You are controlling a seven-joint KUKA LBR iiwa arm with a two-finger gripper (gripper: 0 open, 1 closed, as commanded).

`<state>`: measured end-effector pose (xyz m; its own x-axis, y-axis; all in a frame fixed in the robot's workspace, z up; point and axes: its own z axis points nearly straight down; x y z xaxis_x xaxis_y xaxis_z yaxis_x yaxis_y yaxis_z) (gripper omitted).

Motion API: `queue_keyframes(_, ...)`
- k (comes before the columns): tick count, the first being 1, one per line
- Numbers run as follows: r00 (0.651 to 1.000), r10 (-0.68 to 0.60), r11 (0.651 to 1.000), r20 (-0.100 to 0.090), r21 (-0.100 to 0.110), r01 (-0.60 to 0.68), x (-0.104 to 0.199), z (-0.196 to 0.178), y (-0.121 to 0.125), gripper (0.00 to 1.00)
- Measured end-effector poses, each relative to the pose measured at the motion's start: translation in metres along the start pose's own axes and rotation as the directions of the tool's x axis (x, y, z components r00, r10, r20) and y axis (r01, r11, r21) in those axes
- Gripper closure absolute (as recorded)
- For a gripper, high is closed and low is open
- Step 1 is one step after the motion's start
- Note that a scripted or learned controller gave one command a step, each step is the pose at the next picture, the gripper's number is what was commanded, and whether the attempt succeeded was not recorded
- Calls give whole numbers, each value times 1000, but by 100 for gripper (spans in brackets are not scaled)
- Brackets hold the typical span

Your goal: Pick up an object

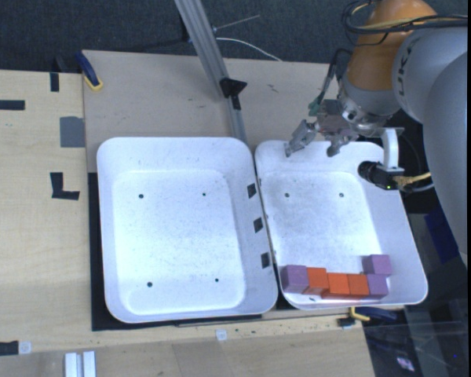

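Blocks (337, 281), purple and orange, crowd the right bin's (392, 210) near edge; we judge them light, rigid, best pinched across flat sides, while the gripper (317, 145) hovers far off, fingers spread, empty.

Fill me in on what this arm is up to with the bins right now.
The grey arm reaches in from the right, and its gripper sits over the far rim of the right bin with its fingers spread and nothing between them. The objects to pick, a row of purple and orange blocks, lie against the near wall of that same bin, well away from the gripper. The left bin sits alongside. No pick has happened yet.
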<state>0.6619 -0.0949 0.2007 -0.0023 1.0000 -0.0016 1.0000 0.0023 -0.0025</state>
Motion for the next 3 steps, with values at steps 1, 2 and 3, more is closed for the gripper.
queue_keyframes(1,1000,-2,1000,0,0,2,1,-10,0,100)
queue_keyframes(2,1000,-2,1000,0,1,2,1,-9,0,0)
queue_keyframes(3,1000,4,1000,0,6,-4,-34,80,17,0)
